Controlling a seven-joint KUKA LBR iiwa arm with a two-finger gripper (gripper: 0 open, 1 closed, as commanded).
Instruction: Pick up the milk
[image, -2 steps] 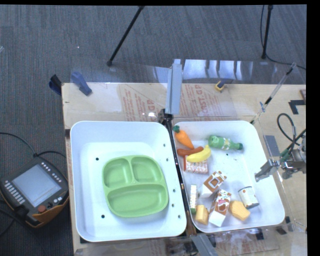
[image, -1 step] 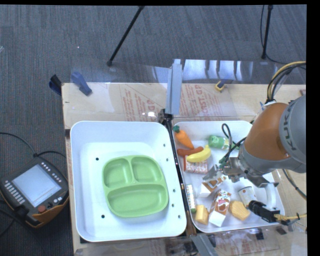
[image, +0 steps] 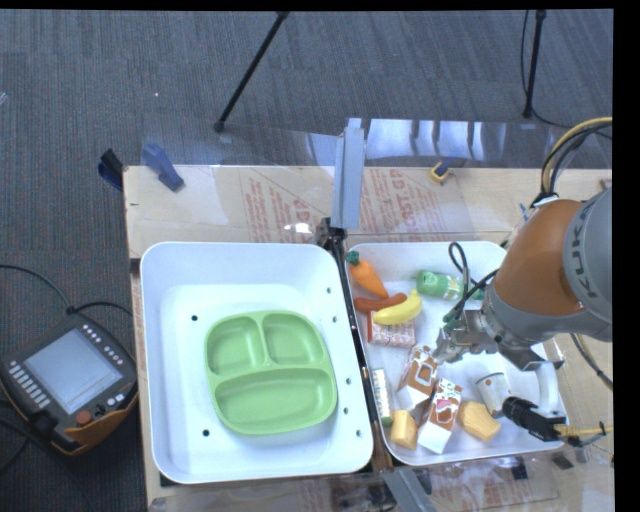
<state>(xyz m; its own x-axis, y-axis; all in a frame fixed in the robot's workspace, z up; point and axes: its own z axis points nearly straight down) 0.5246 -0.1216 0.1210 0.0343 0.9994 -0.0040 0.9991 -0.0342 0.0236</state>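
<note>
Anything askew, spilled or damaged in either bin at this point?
Nothing looks spilled or damaged. The right white bin is a crowded jumble: two brown-and-white milk cartons lie tipped among the yellow banana, orange carrot and green bottle. The green divided plate sits flat in the left bin.

Glossy green plastic tray (image: 270, 372) in a smooth white plastic bin (image: 160, 330); matt printed cardboard bench (image: 230, 200).

Dark grey carpet (image: 120, 70) surrounds the bench (image: 230, 205); 2 thin black stand legs (image: 250, 65) cross it; a pendant (image: 68, 385) lies left.
</note>
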